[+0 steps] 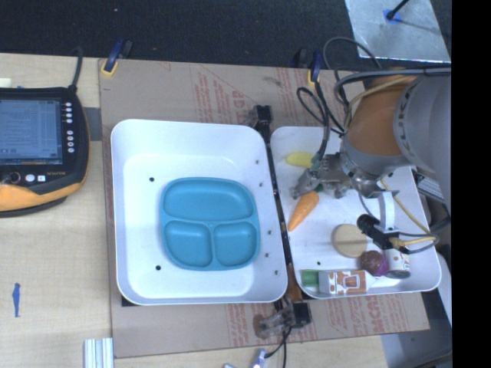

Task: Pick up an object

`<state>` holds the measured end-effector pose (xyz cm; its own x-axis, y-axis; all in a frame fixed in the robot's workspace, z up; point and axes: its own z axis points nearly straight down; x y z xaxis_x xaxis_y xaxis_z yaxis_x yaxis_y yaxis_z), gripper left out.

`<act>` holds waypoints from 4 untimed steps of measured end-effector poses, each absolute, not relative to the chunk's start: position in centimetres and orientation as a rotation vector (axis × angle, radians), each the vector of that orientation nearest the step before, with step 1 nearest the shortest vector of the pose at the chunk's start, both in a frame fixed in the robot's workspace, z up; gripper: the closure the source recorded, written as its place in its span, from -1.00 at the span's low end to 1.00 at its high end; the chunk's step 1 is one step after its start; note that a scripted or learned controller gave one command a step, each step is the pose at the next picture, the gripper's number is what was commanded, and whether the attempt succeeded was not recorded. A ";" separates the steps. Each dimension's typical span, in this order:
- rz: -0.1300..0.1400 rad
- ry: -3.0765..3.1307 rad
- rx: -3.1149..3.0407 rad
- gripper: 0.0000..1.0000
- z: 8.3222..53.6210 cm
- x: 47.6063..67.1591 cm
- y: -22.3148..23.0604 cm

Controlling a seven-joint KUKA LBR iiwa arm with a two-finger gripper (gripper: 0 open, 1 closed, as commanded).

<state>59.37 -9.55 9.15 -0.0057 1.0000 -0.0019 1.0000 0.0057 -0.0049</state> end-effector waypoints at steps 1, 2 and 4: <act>0.006 -2.225 -2.213 -1.00 9.1 52.6 -9.7; 0.005 -2.226 -2.215 -1.00 9.1 47.6 -13.3; 0.002 -2.224 -2.217 -1.00 13.5 61.0 -11.7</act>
